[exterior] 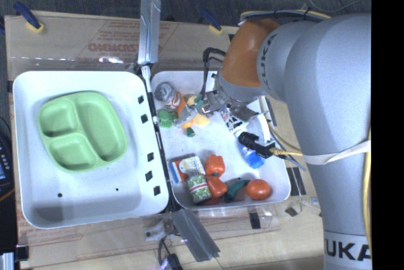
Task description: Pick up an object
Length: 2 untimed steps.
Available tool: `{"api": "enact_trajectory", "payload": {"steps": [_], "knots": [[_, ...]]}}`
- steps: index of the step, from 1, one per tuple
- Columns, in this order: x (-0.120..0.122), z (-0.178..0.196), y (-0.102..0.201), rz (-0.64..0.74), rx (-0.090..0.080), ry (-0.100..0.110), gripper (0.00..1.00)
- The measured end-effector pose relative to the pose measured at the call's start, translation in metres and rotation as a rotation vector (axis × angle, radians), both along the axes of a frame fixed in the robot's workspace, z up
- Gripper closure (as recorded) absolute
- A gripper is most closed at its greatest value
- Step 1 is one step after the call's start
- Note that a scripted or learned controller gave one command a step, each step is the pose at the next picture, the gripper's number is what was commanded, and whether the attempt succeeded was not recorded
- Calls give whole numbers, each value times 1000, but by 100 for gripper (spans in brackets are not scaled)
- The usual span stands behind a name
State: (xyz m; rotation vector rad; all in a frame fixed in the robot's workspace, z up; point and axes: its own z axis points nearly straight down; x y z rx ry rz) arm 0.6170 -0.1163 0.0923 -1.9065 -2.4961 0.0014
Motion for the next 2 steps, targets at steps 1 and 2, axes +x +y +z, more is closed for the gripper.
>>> {"api": "enact_trajectory", "payload": {"steps": [1,2], "knots": [[1,10,0,3,-1,0,100],[6,100,46,-166,-1,-1,100]]}}
